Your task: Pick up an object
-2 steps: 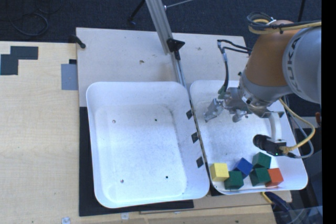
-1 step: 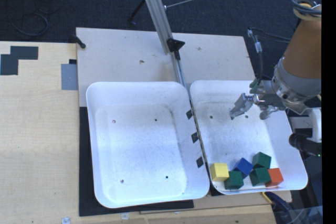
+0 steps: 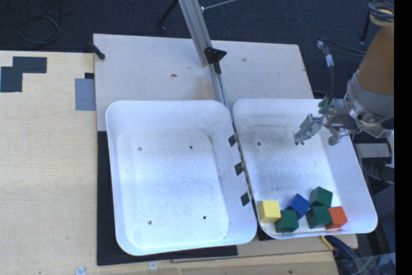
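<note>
- Six blocks sit bunched in the near corner of the right bin (image 3: 360,190): a yellow block (image 3: 269,210), a blue block (image 3: 299,203), an orange block (image 3: 336,217) and three green blocks (image 3: 320,196).
- We see the gripper (image 3: 308,131) hovering over the far part of that same bin, well apart from the blocks.
- We count its fingers (image 3: 301,134) as spread apart, with nothing between them.
- We see the grey arm (image 3: 373,84) reaching in from the right, with its orange band above the wrist.
- We note the left bin (image 3: 119,138) just beside the right one on the desk (image 3: 148,67).
</note>
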Available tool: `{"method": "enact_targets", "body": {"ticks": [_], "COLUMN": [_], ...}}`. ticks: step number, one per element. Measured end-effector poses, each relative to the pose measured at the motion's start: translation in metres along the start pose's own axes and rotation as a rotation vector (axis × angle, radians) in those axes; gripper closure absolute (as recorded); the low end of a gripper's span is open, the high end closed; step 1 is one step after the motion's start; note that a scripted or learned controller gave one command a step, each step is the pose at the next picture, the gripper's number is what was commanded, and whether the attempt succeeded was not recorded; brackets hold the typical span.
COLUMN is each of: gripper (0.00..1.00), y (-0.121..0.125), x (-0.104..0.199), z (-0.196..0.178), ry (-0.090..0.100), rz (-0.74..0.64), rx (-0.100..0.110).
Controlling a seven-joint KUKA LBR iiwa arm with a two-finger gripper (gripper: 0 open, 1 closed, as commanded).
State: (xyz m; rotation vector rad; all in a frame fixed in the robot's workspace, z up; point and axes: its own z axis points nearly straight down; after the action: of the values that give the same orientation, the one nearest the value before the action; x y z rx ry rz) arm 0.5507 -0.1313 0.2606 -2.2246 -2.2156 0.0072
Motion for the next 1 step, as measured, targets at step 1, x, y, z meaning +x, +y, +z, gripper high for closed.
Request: {"method": "enact_targets", "body": {"ticks": [1], "gripper": [0.0], "y": [-0.0237], "x": [0.0385], "z": [0.0167], "ry": [0.004], "rz": [-0.006], "rx": [0.002]}}
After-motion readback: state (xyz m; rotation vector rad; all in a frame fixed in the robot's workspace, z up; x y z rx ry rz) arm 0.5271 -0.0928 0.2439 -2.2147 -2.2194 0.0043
